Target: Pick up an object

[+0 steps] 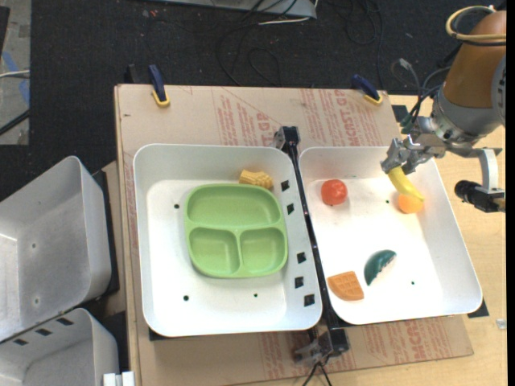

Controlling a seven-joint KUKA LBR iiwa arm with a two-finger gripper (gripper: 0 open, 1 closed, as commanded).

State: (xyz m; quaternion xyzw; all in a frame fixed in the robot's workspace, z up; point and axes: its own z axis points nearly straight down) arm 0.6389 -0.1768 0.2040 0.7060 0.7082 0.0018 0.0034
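Presently, the gripper stands over the far right part of the right bin, at the end of the grey arm with its orange band. A yellow banana-shaped piece lies directly under the fingertips and appears to touch them; whether it sits between the fingers or merely beneath them cannot be told, nor can it be told if the fingers are spread or closed. A small orange ball rests just beyond the lower end of the yellow piece, touching it, a little nearer the camera than the fingers. A red tomato-like ball lies to the left of the fingers, near the wall between the bins. A dark green piece and an orange wedge lie well apart from the fingers, toward the near edge of the same bin. The left bin holds a green divided plate, and a tan waffle-like piece sits at the plate's far rim, well left of the fingers.
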